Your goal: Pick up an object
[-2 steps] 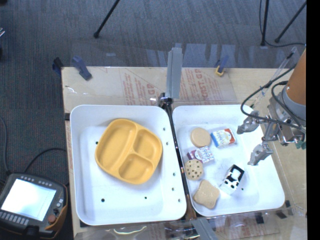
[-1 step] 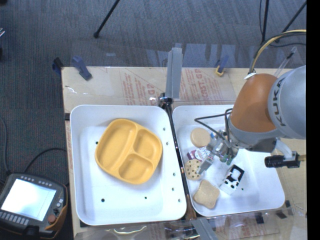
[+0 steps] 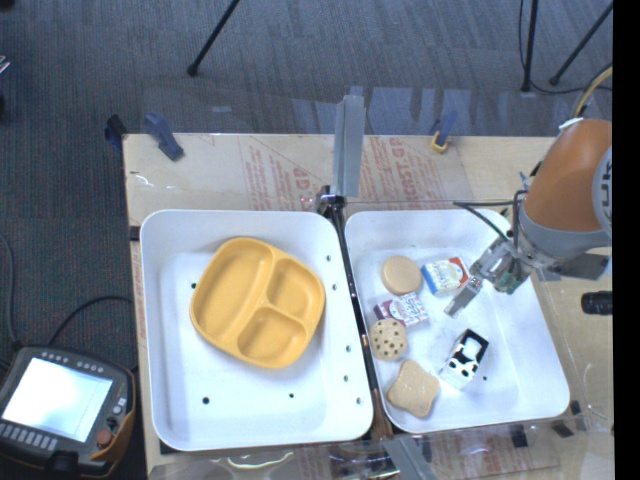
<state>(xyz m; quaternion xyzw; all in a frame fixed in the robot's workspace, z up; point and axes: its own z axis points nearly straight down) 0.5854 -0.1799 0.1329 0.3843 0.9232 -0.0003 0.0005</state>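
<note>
You're early in the pick: the tool [image 3: 470, 293] hovers with fingers parted and nothing between them over the right bin [image 3: 530, 368], just beside the small carton [image 3: 443, 274], everything unlifted.

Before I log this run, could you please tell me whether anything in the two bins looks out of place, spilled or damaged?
Nothing stands out. The yellow divided plate lies flat in the left bin. In the right bin, the toy foods lie apart and look intact. The gripper hangs above them near the small carton.
</note>
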